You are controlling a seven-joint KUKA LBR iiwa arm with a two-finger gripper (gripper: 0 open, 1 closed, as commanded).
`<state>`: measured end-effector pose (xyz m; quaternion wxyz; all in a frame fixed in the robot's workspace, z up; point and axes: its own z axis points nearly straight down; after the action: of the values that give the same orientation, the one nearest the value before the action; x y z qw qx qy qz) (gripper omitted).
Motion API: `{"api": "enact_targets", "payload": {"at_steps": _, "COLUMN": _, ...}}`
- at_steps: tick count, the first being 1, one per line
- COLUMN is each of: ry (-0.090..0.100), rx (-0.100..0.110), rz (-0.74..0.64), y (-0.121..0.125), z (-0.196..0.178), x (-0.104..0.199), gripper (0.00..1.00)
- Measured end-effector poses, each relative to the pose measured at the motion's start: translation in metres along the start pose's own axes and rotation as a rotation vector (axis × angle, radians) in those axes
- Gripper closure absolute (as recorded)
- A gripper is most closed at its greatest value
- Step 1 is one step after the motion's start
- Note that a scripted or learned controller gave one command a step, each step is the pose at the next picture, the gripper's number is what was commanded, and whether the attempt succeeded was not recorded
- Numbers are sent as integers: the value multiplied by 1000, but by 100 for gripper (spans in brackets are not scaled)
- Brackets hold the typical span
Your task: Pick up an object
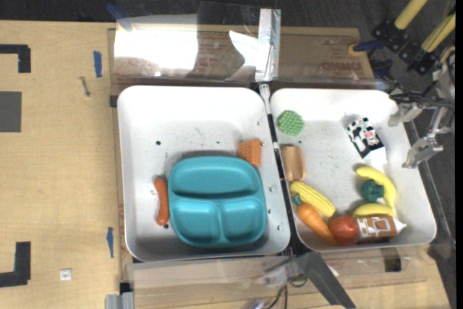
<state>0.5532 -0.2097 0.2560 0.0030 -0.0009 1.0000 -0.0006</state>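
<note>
While the end effector [424,132] hangs at the right rim of the right bin [327,106], above the counter edge, it holds nothing that I can see; whether it is open or closed I cannot tell, because it is small and partly cut off there.

No object is chosen yet, so all candidates lie in the bins. Closest to the end effector are the black and white toy [364,135] and the two bananas [381,179]. Between the bananas sits one small dark green piece [372,191]. In front of them lie one orange carton [377,227], one red tomato [343,228], one carrot [311,219] and one corn cob [312,197], all touching or almost touching. One tan roll [293,161] and one green round piece [291,122] lie near the divider.

I judge the risk is highest in this crowded front corner: a grasp there may push the neighbours or catch two things together. The rounded toys could also slip out.

The left bin [145,112] holds one teal divided plate [217,202], one orange sausage [162,200] beside it, and one orange piece [250,151] at its back edge. The plate looks too wide and flat for a grasp.
</note>
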Motion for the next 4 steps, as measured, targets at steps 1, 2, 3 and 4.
{"api": "enact_targets", "payload": {"at_steps": 1, "ry": -27, "rx": 10, "rz": -5, "y": -14, "z": 134, "x": -9, "gripper": 0}}
{"api": "enact_targets", "payload": {"at_steps": 2, "ry": -19, "rx": 3, "rz": -38, "y": 30, "z": 160, "x": -5, "gripper": 0}}
{"api": "enact_targets", "payload": {"at_steps": 3, "ry": -5, "rx": 1, "rz": 17, "y": 2, "z": 167, "x": 20, "gripper": 0}}
{"api": "enact_targets", "payload": {"at_steps": 4, "ry": 2, "rx": -4, "rz": -290, "y": 82, "z": 155, "x": 24, "gripper": 0}}
